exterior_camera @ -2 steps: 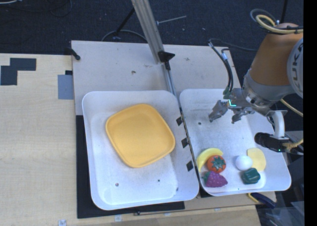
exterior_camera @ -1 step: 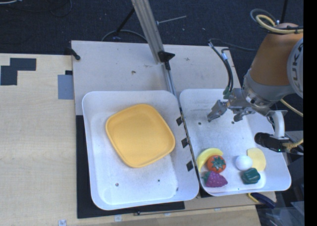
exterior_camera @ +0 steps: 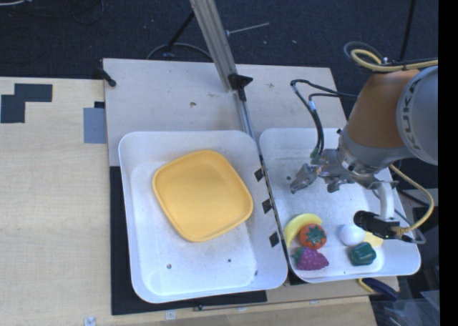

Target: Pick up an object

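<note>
Far off to the pincer's left, a smooth yellow plate (exterior_camera: 202, 194) with rounded corners is lying flat in the left bin (exterior_camera: 139, 260), a shallow white tray of matte plastic. A row of small black clips (exterior_camera: 266, 205) is sitting along the seam between the two bins, still left of the pincer. The pincer (exterior_camera: 309, 176) itself is hanging over the bare upper part of the right bin (exterior_camera: 286, 147), its metal fingers spreading apart with nothing between them. Below it and slightly to its left, a curved yellow banana (exterior_camera: 297, 225) is lying just beside a round red tomato (exterior_camera: 313, 236) with a green top, and a knobbly purple grape bunch (exterior_camera: 312, 259) is resting right under those two. Lower and to the pincer's right, a smooth white ball (exterior_camera: 351, 234) is sitting near a glossy green pepper (exterior_camera: 363, 254). All these toys are lying well apart from the pincer, none touching it. To the right, the grey arm with its orange band (exterior_camera: 383, 110) is reaching in over the bin
</note>
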You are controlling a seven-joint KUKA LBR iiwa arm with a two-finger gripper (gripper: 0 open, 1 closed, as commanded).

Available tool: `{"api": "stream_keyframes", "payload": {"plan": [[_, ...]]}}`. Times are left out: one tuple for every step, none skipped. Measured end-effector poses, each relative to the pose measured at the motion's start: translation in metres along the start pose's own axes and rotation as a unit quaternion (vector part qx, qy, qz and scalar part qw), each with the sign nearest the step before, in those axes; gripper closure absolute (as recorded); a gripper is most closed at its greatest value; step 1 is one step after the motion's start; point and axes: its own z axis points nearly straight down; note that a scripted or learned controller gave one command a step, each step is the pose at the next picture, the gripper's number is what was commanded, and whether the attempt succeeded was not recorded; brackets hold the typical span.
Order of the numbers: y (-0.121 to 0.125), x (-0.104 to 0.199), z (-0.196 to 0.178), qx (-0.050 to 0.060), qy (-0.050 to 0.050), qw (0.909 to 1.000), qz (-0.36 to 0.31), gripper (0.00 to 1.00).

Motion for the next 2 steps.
{"api": "stream_keyframes", "payload": {"plan": [[0.003, -0.001, 0.043, 0.0, 0.0, 1.0, 0.0, 0.0], [0.003, -0.001, 0.07, -0.002, 0.0, 1.0, 0.0, 0.0]]}}
